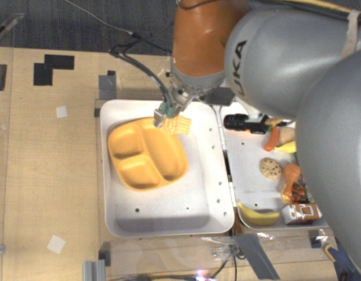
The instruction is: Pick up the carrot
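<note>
Your claw (166, 115) hovers over the left bin (198, 209), grip unreadable, while the carrot (273, 137) waits in the right bin (246, 174).

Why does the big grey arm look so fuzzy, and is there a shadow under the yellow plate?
In the camera view, the arm sits close to the lens, so it looks large and soft; the yellow plate casts a faint shadow on the left bin; the light is even, without harsh glare.

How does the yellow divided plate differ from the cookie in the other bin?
The yellow divided plate is large and lies in the left bin; the cookie is small and lies in the right bin. The plate is plain yellow; the cookie is tan with dark spots. Both lie flat.
</note>
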`<act>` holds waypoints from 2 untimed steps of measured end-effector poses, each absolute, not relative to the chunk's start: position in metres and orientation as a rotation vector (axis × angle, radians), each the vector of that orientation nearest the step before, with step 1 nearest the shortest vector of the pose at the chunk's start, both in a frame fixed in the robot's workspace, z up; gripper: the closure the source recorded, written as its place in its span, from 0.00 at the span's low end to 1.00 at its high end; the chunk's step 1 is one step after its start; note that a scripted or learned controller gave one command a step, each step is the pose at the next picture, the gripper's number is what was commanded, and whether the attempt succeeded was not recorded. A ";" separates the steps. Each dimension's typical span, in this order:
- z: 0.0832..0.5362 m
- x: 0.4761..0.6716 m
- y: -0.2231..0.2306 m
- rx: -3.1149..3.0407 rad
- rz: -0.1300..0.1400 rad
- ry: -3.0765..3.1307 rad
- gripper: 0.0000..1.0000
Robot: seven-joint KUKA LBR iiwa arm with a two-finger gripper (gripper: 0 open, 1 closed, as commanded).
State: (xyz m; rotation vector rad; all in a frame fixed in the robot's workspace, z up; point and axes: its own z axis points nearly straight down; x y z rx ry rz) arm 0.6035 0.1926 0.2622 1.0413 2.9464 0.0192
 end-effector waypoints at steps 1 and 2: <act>0.291 0.655 0.170 1.174 0.009 2.904 1.00; 0.460 0.638 0.126 0.979 0.018 2.962 1.00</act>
